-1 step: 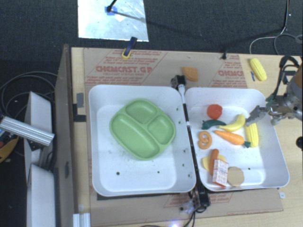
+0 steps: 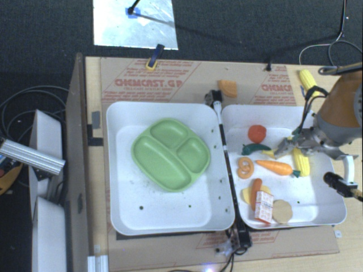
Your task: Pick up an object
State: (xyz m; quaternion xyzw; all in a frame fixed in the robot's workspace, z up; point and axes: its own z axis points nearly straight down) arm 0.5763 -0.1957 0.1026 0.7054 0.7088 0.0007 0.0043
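Corn cob (image 2: 301,163), a yellow toy, lies in the right bin (image 2: 340,211), just right of the carrot (image 2: 274,166) and closest to the gripper (image 2: 290,143); I take it as the likely pick. Nearest the camera in that bin sit a tan round piece (image 2: 282,211) and a small red-and-white carton (image 2: 262,206), then a pretzel (image 2: 245,167), a green pod (image 2: 255,148) and a tomato (image 2: 257,132) farther back. Judgement: the cob is probably light, rigid plastic, somewhat slippery; best pinched across its middle, on the long sides. The arm reaches in from the right, wrist low over the bin, gripper at the cob's upper end. Jaw state cannot be read here. The left bin (image 2: 122,208) holds a green divided plate (image 2: 170,153). Beyond the bins, an orange wedge (image 2: 228,88) rests on the cardboard.
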